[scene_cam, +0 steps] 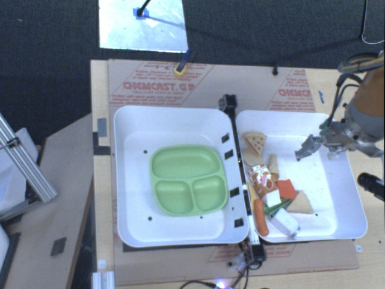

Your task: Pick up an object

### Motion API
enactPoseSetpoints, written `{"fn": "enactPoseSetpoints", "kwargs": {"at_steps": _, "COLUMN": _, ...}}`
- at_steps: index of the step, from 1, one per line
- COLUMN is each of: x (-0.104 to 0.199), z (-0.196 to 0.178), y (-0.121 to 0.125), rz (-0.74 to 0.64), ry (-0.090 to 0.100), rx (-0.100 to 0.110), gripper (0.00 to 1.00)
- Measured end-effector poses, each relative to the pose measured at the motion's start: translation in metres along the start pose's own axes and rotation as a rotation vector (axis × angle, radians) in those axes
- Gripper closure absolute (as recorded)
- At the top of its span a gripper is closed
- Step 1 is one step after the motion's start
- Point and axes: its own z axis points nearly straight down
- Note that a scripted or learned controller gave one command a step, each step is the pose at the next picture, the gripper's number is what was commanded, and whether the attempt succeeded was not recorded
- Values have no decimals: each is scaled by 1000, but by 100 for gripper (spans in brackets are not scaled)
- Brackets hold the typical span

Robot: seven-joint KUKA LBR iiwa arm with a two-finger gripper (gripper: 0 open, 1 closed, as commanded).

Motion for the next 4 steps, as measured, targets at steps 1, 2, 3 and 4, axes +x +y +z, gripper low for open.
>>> {"fn": "enactPoseSetpoints", "kwargs": {"at_steps": 1, "x": 0, "z": -6, "y": 3, "rz": -3, "ry": -3, "rx": -12, "gripper": 0}}
{"fn": "enactPoseSetpoints", "kwargs": {"at_steps": 2, "x": -10, "z": 50, "y": 2, "rz": 0, "ry": -2, "rx": -7, "gripper": 0}}
{"fn": "enactPoseSetpoints", "kwargs": {"at_steps": 3, "x": -12, "z": 106, "y": -8, "rz": 0, "ry": -1, "rx": -6, "gripper": 0}}
{"fn": "enactPoseSetpoints", "kwargs": {"at_steps": 4, "x": -12, "z": 128, "y": -7, "rz": 0, "ry": -2, "rx": -9, "gripper": 0}}
